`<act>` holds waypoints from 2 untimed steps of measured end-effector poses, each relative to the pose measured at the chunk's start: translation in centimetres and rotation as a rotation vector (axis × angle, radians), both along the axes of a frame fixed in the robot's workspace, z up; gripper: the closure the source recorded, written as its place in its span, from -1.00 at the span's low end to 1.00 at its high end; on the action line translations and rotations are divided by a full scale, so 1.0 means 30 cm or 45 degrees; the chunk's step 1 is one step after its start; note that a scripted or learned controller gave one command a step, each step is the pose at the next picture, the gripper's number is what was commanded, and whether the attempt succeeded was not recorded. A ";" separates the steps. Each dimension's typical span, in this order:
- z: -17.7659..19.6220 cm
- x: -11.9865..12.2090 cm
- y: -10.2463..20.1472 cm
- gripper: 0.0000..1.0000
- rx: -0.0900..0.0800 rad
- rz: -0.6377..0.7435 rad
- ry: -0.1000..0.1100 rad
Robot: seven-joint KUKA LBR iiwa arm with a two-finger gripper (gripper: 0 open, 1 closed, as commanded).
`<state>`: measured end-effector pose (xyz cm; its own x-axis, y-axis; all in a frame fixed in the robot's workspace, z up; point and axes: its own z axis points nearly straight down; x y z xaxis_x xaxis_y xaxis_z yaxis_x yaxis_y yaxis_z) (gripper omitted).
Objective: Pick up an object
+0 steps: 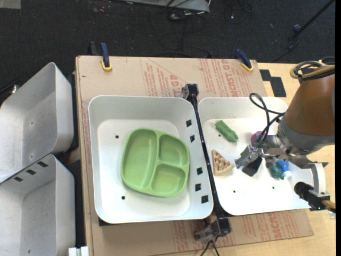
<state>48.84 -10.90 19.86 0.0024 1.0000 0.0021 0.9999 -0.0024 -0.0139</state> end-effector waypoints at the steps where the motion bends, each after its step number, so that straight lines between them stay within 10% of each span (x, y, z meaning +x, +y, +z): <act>1: 0.020 0.010 0.000 -1.00 -0.003 0.004 -0.017; 2: -0.126 -0.003 -0.005 -1.00 -0.002 0.001 -0.012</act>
<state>48.76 -11.04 16.09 0.0015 1.0000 0.0009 1.0000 -0.0015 -0.0046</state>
